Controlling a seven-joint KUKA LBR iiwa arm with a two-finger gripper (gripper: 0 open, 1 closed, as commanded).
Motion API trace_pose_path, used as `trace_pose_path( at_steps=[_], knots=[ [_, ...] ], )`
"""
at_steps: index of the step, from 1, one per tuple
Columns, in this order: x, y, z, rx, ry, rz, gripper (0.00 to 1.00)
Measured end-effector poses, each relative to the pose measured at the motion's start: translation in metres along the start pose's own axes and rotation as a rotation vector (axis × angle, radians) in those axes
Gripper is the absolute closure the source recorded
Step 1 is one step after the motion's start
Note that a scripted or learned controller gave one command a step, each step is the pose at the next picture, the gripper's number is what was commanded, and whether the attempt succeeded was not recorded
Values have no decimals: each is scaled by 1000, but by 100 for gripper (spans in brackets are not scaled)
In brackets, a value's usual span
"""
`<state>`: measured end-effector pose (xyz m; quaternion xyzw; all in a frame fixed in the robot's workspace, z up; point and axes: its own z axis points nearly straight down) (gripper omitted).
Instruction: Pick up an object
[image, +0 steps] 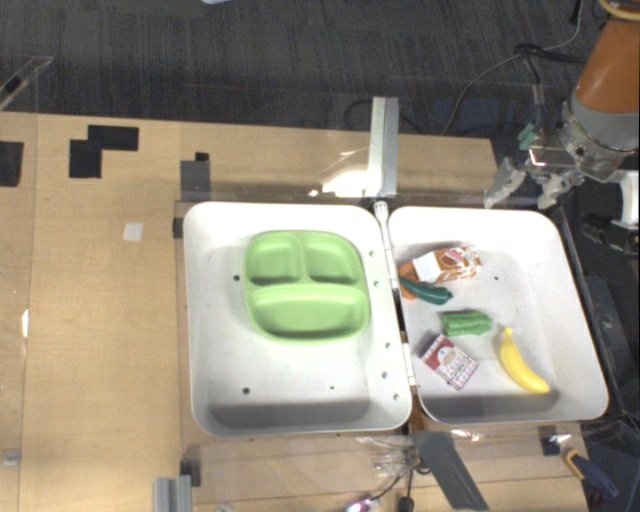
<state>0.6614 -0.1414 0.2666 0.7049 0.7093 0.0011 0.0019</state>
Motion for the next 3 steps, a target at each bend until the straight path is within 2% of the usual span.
trace_pose_path(
  at_steps=[1,2,3],
  knots=[
    [-18,-36,110,1,1,-42,0],
    [-22,-127,142,1,1,-62,0],
    [-63,-151,174,-11,-1,-229,0]
  ],
)
